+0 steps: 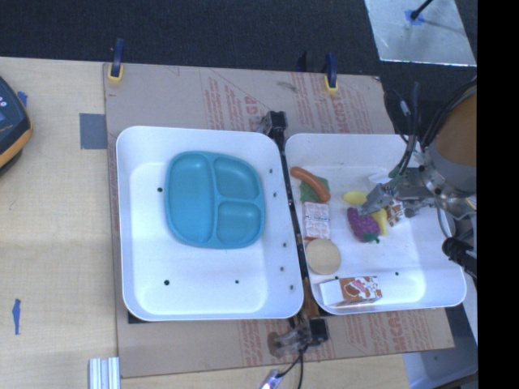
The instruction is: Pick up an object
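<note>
- Purple grape bunch (363, 224) lies in the right bin (422, 286), touching a yellow piece (354, 196).
- Gripper (379, 203) sits just above the grapes; whether it is released or clenched cannot be told.
- Nearby: carrot (310, 180), round bun (323, 256), small carton (359, 288).
- Left bin (138, 282) holds a blue divided plate (214, 199).

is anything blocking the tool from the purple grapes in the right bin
Nothing visible does. The tool is already right over the purple grapes in the right bin, at their upper right edge. A yellow item lies close beside them on the upper left, so a grasp might catch it too.
</note>
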{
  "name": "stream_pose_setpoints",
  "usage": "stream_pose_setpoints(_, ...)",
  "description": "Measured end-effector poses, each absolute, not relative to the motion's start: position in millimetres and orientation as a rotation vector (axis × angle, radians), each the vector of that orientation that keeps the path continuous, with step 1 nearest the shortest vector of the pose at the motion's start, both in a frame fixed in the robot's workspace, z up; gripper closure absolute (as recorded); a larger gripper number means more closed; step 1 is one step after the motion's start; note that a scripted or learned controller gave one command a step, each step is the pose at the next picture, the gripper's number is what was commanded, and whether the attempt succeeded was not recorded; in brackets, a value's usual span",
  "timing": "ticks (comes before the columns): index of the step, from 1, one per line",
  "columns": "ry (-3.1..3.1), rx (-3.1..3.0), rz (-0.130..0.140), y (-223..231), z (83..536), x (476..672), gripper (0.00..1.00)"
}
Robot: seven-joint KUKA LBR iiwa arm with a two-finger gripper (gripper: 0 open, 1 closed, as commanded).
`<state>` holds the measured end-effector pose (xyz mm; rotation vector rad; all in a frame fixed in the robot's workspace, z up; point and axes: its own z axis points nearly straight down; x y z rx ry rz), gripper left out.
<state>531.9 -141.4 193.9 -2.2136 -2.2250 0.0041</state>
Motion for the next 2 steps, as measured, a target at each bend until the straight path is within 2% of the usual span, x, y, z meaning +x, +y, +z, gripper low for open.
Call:
stream_pose_setpoints(1,-2.23,-2.218,0.0,-121.5,94.7,535.3,0.0)
stream_pose_setpoints(2,-2.23,-2.213,0.007,-122.2,102.8,533.9,1.0)
